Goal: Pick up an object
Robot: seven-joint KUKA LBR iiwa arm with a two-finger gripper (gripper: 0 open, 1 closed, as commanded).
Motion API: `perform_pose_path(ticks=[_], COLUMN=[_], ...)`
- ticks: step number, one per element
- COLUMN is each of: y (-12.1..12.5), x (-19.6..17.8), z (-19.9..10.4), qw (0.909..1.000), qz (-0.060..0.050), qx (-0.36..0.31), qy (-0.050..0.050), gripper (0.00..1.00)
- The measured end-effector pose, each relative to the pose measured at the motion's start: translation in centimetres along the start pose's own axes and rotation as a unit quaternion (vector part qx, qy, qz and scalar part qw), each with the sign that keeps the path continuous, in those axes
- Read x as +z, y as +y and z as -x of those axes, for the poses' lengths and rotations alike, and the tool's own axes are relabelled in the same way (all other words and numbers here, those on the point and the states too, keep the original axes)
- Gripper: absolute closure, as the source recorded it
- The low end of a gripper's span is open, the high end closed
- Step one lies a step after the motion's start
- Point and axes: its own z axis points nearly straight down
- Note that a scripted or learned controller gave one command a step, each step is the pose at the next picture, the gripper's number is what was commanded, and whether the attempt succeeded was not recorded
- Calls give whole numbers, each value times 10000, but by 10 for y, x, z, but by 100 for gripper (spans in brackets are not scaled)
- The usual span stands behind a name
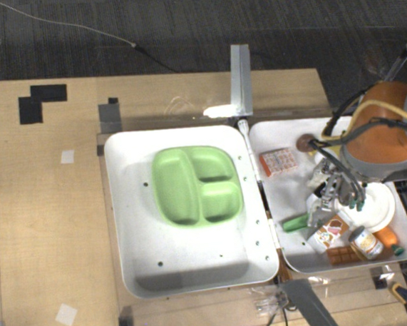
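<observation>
The tool hangs low inside the right bin, reaching in from the right on the grey arm with its orange band. Its metal fingers are lost among cables and clutter, so I cannot tell whether they stand apart or together, nor whether anything sits between them.

Taking the tool as the landmark: just below and to its left lies a green marker-like stick, flat on the bin floor and pointing roughly left to right. Directly beneath the tool is a small carton with a red and white print, tilted, its upper edge very near the fingers. Right of the tool rests a white round lid or dish. Lower right of it lie a small jar with a dark label and, beyond that, an orange piece. A brown flat item sits at the bin's near wall, below the carton. Up and left of the tool lies a red patterned card, well apart from it.

Far left of the tool, the left bin holds a green divided tray. Both bins sit on the wooden surface.
</observation>
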Motion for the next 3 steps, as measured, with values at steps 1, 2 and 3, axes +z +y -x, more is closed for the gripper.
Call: perform_pose_path(ticks=[1, 2, 3], y=[-30, -29, -42], x=[1, 1, -15], z=[-47, -48, 17], qw=[9982, 9986, 9796], qz=[17, 4, 9], qx=[598, 535, -2009], qy=[18, 17, 65], gripper=[0, 0, 0])
